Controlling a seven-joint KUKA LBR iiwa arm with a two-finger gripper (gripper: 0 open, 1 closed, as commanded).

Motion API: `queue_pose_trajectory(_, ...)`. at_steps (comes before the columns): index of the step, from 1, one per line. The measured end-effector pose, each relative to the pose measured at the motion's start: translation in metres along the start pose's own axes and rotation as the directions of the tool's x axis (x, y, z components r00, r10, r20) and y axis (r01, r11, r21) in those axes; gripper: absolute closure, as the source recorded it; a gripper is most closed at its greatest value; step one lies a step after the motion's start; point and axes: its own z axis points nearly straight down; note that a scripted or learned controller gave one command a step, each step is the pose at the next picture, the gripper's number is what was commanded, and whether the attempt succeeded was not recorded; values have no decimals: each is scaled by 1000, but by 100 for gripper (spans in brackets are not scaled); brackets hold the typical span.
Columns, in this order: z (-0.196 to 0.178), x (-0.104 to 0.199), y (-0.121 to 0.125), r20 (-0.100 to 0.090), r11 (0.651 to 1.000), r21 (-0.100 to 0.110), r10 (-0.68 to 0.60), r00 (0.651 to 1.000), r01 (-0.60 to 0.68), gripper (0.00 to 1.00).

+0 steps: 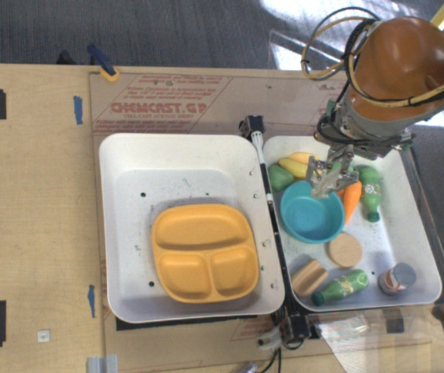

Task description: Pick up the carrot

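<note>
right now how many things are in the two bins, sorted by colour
yellow: 2, tray, banana
green: 3, bottles, round item
blue: 1, bowl
orange: 1, carrot
tan: 2, disc, block
grey: 1, can
total: 10

Two white bins (121, 158), one yellow tray (205, 251), one blue bowl (311, 214), one carrot (351, 199), two green bottles (341, 287).

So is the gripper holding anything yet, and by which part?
Cannot be told. The gripper is low over the blue bowl's rim, beside the carrot, but nothing shows between its fingers.
</note>
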Motion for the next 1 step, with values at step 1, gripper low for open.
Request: queue_pose_trajectory(1, -60, 46, -47, 1, 822, -9, -570, 822, 570, 100)
